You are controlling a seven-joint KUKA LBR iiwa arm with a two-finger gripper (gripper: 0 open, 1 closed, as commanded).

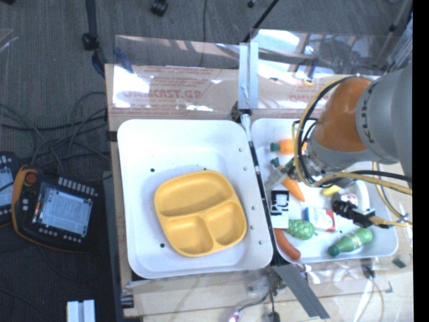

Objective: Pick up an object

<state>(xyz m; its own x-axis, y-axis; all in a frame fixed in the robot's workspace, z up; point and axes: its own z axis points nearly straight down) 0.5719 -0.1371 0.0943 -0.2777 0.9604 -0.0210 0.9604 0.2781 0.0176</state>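
The grey arm with its orange band (342,113) reaches in from the right over the right bin (382,247). Its gripper (299,173) hangs low at the bin's left side, mostly hidden under the wrist and cables. Directly below it lies an orange carrot (293,189). A second carrot (285,146) lies further back. Toward the front are a green broccoli-like toy (301,230), a red sausage (287,245), a green bottle (350,241) and a small white carton (319,218).
The left bin (134,153) holds a yellow divided plate (200,213). A black-and-white tag (279,202) sits on the right bin's left wall. A clear plastic panel (174,79) stands behind the bins. A teach pendant (53,206) lies on the floor at left.
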